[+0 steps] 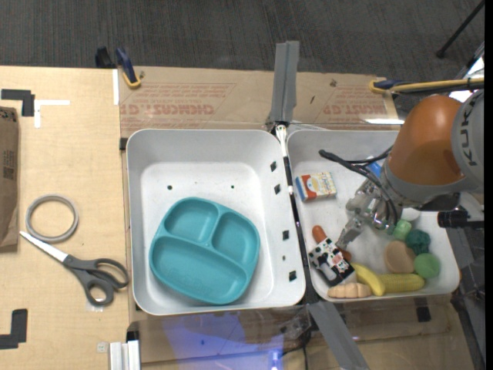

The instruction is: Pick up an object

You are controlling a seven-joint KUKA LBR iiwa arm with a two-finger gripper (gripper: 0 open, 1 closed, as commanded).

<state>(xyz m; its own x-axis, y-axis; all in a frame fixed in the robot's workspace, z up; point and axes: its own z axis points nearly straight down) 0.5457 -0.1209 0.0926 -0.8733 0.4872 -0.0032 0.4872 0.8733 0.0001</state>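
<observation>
My gripper [351, 233] hangs low over the middle of the right bin [339, 149], just up and right of a black-and-white toy [331, 259] and beside a small orange piece [318, 233]. Nothing visibly sits in it. The same bin holds a small white and orange box [317, 185], a yellow banana [370, 280], a tan bread-like piece [348, 290], a beige rounded item [399, 257] and green toy vegetables [426, 265]. The arm's orange band [427, 141] covers the bin's far right part.
The left bin [146, 168] contains a teal divided plate [206, 249]. On the bench to the left lie scissors [85, 268] and a tape roll [51, 216]. A grey post [285, 83] rises behind the wall between the bins.
</observation>
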